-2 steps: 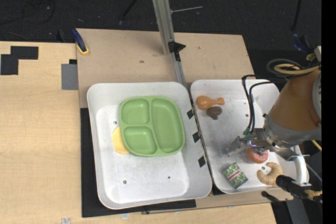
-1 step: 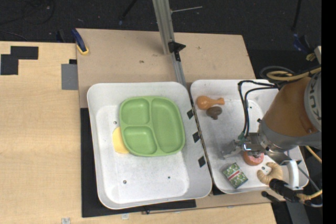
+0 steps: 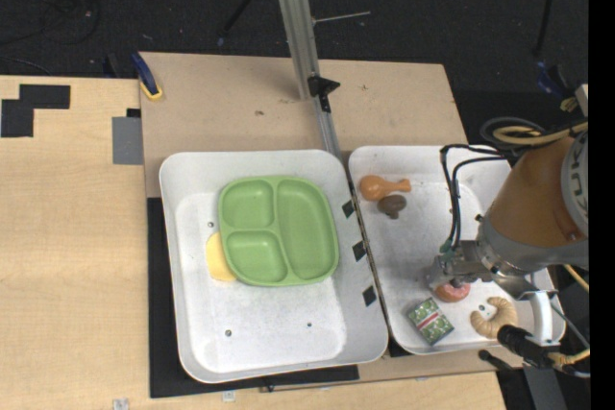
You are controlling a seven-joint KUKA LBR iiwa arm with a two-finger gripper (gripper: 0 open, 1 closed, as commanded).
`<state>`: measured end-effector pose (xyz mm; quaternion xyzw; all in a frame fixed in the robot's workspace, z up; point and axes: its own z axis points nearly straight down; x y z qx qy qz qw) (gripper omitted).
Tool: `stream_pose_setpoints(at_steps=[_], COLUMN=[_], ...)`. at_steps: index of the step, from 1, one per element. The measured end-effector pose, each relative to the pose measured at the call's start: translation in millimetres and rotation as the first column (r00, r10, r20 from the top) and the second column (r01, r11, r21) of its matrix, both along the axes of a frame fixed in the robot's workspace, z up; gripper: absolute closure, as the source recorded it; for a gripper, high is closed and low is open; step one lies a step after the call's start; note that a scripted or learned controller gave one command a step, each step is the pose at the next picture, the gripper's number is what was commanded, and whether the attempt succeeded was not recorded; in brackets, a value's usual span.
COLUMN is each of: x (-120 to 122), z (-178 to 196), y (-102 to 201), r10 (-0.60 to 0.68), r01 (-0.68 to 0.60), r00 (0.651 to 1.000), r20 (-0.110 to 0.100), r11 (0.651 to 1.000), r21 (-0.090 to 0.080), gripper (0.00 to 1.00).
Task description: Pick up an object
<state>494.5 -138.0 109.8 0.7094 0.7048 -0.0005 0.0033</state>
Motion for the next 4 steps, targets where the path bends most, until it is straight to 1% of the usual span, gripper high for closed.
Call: stream_pose_setpoints(at_steps=[1, 2, 3, 4], x=[4, 4, 4, 8], z=[54, 116, 122, 127], y=[10, 12, 12, 55], r10=[0.008, 0.008, 0.007, 0.010], r01=[-0.008, -0.008, -0.007, -0.010], r00=[1.000, 1.000, 1.000, 1.000], r20=[-0.002, 0.000, -0.005, -0.005], r11=[1.000, 1.000, 1.000, 1.000], r21=[0.006, 0.005, 0.006, 0.006], gripper=[1.00, 1.00, 1.00, 1.00])
